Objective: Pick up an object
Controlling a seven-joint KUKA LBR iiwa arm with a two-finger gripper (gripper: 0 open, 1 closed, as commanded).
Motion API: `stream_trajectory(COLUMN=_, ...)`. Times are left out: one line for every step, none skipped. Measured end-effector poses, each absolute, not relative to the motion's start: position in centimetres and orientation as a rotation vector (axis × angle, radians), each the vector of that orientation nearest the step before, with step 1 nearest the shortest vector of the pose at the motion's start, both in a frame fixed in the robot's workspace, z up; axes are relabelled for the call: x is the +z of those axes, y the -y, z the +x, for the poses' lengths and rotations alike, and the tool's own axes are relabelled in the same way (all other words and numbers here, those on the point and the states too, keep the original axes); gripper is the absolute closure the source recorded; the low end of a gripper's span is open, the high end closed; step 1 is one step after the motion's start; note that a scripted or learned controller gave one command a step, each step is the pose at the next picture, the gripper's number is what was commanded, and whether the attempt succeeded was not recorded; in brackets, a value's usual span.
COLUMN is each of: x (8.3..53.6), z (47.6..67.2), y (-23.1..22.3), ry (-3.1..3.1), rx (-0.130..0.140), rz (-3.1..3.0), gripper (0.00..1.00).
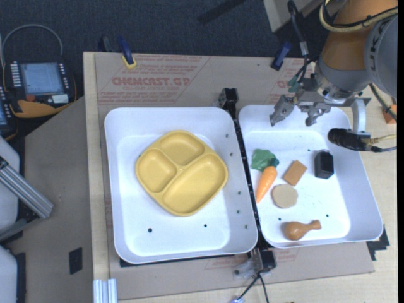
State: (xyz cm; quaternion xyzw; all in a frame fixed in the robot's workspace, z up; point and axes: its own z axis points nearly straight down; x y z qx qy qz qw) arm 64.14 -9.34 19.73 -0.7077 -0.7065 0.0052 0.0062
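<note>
A flat brown cardboard-covered bench top printed with red lettering carries two shallow white plastic bins. The left bin and right bin sit side by side, nearly touching.

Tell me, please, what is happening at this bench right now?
A grey arm with an orange band reaches in from the right, its two-finger gripper open and holding nothing, above the far end of the right white bin. That bin holds toy food: an orange carrot with a green top, a tan square block, a pale round disc, a brown drumstick and a small black block. The left white bin holds a yellow divided plate. Nothing is picked up yet.
</note>
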Motion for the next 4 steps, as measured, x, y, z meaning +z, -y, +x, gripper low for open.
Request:
stream_trajectory(x=20.7, z=64.4, y=9.3, ry=2.221, rx=0.000, rz=-2.220, gripper=0.00)
stream_trajectory(x=15.1, z=64.4, y=10.2, ry=2.219, rx=0.004, rz=-2.220, gripper=0.00)
stream_trajectory(x=9.0, z=64.0, y=10.1, ry=2.219, rx=0.003, rz=-2.220, gripper=0.00)
stream_trajectory(x=8.5, z=64.0, y=10.1, ry=2.219, rx=0.003, rz=-2.220, gripper=0.00)
